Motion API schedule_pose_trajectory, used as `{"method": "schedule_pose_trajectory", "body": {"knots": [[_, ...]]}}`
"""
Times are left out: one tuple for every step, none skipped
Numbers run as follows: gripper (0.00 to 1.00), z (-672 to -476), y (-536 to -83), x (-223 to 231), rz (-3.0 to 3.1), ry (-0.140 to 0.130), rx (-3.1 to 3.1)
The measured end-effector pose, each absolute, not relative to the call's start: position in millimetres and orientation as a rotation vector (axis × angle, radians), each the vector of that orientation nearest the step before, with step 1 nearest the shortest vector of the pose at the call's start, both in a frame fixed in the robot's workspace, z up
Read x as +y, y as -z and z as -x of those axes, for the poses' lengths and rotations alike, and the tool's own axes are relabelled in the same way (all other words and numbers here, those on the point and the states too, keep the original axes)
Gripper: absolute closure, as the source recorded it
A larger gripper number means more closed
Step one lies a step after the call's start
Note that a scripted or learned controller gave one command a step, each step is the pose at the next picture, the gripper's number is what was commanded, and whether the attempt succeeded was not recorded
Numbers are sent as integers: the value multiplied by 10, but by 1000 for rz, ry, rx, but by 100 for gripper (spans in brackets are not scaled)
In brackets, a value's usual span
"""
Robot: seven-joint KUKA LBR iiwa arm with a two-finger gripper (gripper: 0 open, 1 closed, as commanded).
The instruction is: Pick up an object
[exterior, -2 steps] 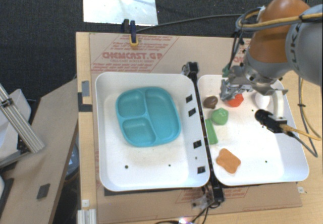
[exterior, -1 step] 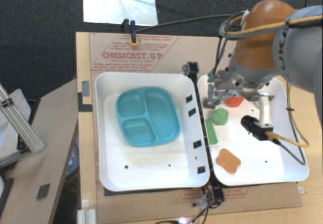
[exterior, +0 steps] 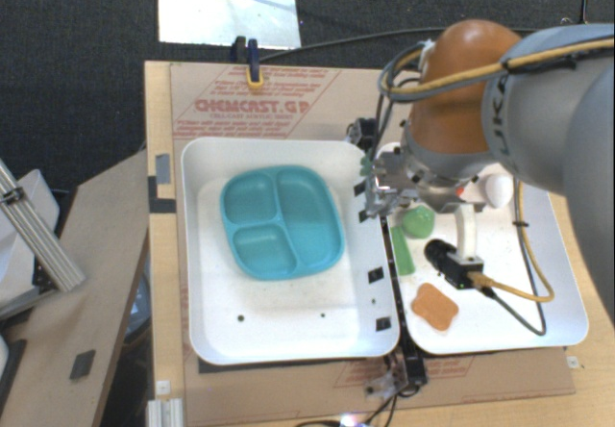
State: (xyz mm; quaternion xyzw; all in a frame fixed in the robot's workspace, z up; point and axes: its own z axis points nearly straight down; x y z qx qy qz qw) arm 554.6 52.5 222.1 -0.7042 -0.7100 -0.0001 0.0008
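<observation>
My gripper hangs low over the left side of the right bin, mostly hidden under the grey wrist and the orange band. Just right of it lies a round green object, partly covered by the wrist. A flat green piece lies below it along the bin's left wall. Nearer the front sits an orange, bread-like piece. A white rounded object shows at the arm's edge further back.
The left bin holds a teal divided plate. A black connector with a yellow cable trails from the arm across the right bin. The wall between the bins runs right beside the gripper.
</observation>
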Motion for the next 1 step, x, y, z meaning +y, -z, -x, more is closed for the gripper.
{"method": "schedule_pose_trajectory", "body": {"knots": [[100, -5351, -2333, 1050, 2211, 2, -2231]]}}
